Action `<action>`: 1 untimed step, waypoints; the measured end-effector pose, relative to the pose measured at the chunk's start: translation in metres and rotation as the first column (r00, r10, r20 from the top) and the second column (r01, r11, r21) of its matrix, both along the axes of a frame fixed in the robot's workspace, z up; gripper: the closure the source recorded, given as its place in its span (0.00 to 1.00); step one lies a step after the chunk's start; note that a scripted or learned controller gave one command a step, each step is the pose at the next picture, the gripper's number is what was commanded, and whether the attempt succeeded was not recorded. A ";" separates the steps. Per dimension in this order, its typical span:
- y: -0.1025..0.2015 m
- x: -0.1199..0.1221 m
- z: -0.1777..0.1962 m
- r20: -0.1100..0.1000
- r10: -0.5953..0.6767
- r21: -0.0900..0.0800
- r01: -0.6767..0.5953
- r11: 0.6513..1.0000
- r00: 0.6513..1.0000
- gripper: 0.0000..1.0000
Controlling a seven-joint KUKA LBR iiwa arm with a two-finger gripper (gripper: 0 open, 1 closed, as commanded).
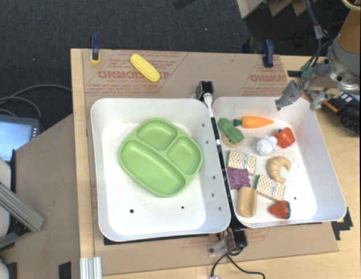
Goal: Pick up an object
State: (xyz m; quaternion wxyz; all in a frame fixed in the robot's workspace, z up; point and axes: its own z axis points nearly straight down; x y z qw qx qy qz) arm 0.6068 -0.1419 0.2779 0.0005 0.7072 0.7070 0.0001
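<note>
Objects for picking lie crowded in the right bin [328, 173]: a carrot [257, 121] along the far side, a green piece [229, 127] on a round cracker-like item [232, 136] beside it, a red pepper [285, 137], and a white ball [264, 146] near the middle. Closer to the near rim I see a croissant [278, 167], two patterned wafer squares [242, 161] [270, 187], a purple piece [239, 178], a tan cylinder [246, 201] and a second red piece [280, 209].

My claw [293, 95] hangs over the far right corner of that bin, above the rim and apart from every item. I cannot tell how far its fingers are spread, and nothing shows between them.

A green divided plate [161, 156] sits alone in the left bin [107, 173]. On the bench [186, 68] beyond the bins lies a yellow corn cob [145, 67], with blue clamps [95, 46] [267, 52] at the far edge.
</note>
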 end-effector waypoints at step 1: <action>-0.004 0.051 -0.118 -0.009 0.003 0.002 -0.003 1.000 1.000 0.00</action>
